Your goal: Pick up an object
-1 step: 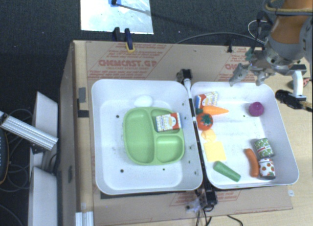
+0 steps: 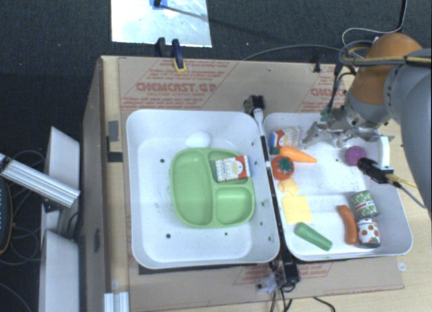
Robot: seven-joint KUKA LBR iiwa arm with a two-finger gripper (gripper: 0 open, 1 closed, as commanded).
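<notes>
A dark carpeted floor surrounds the bench, whose brown board top (image 2: 202,81) bears red print reading "CHEMCAST GP", and two shallow white bins sit on it side by side. The left bin (image 2: 152,169) holds a pale green sectioned plastic tray (image 2: 202,192) with a small juice carton (image 2: 231,167) resting at its two o'clock corner; the carton's label is too small for me to read. My gripper (image 2: 324,130) hangs over the right bin (image 2: 398,236) at about its twelve o'clock edge, and from here I cannot tell whether it is open or closed. I judge nothing is grasped yet. Nearest to me, at roughly my eight o'clock, lies an orange toy carrot (image 2: 297,155), with a small printed packet (image 2: 282,138) just beside it and a red toy tomato (image 2: 283,166) below. A purple ball (image 2: 355,154) sits at my four o'clock. Farther toward six o'clock are a yellow cheese-like square (image 2: 297,208), a green toy cylinder (image 2: 312,236), an orange sausage (image 2: 347,224) and two small printed cans (image 2: 365,217), their writing unreadable. To do this well I would pick the carrot, line up across its narrow width, and descend straight so I do not nudge the packet or tomato.
</notes>
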